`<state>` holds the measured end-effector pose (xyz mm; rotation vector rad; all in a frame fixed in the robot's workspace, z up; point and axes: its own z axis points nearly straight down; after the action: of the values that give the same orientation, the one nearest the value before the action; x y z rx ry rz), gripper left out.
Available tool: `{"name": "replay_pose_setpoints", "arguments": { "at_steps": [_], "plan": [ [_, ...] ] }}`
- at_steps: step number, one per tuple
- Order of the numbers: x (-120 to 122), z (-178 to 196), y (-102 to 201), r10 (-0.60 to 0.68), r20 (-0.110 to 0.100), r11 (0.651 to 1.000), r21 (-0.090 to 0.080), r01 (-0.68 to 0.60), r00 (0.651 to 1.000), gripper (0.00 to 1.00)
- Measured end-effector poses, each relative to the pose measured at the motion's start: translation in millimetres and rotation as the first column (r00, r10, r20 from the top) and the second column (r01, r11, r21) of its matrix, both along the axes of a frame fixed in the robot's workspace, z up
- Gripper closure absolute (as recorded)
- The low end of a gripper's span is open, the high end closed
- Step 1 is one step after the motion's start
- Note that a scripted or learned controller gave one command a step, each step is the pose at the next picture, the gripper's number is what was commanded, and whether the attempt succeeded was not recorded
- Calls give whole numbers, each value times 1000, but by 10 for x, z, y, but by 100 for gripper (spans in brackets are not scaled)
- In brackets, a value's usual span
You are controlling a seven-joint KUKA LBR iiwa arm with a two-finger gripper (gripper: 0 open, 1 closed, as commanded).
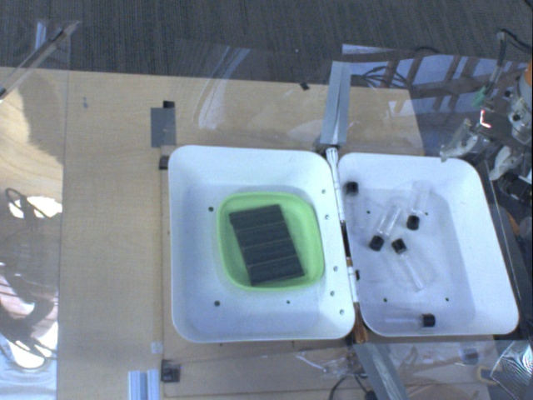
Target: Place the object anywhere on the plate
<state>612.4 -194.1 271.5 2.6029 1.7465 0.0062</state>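
1. On the wooden bench (108, 223) two shallow white bins sit side by side, touching along their inner edges.
2. Inside the left bin (187, 248) lies a lime-green square plate (310, 248), roughly in the middle.
3. Resting on that plate is a dark grey ribbed rectangular block (266, 245), turned at a slight angle, wholly within the plate's rim.
4. Over in the right bin (475, 248) several clear plastic vials with black caps (391, 223) lie scattered, most near the centre, one (414, 319) near the front edge and a lone black cap (351, 188) near the back left corner.
5. At the far right edge, behind the right bin, part of the arm's hardware (510, 123) shows; I cannot tell whether the end effector is wide or narrow from where I stand.
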Motion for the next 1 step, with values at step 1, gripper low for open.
{"name": "replay_pose_setpoints", "arguments": {
  "at_steps": [1],
  "plan": [
    [-139,-64,304,6,-3,1000,2,-6,1000,0]
  ]
}}
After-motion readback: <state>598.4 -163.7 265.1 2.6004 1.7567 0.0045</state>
